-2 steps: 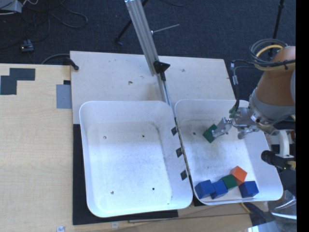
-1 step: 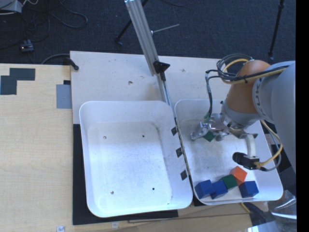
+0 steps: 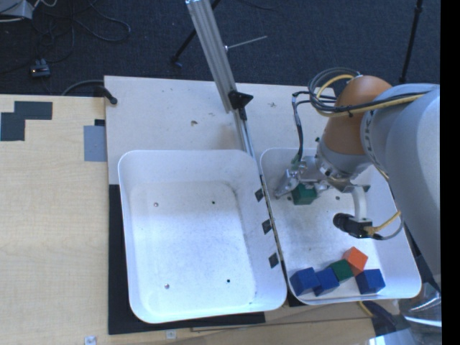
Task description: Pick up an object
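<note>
Gripper (image 3: pixel 303 190) sits over the upper part of the right bin (image 3: pixel 402 287), pinching a small green block (image 3: pixel 305 194) that shows between its metal fingers, apparently just above the bin floor. Grasp looks shallow: the block hangs at the fingertips, so a slip during the lift is the main risk, judged from how little of it sits inside the fingers. Remaining blocks lie clustered at the bin's near edge, well apart from the gripper: two blue blocks (image 3: pixel 313 279), a second green block (image 3: pixel 343 270), an orange block (image 3: pixel 356 257) and another blue block (image 3: pixel 370 281). Left bin (image 3: pixel 136 165) adjoins the right one, and a dropped block could bounce against the shared rim. Black cable (image 3: pixel 352 225) hangs near the wrist and might snag
</note>
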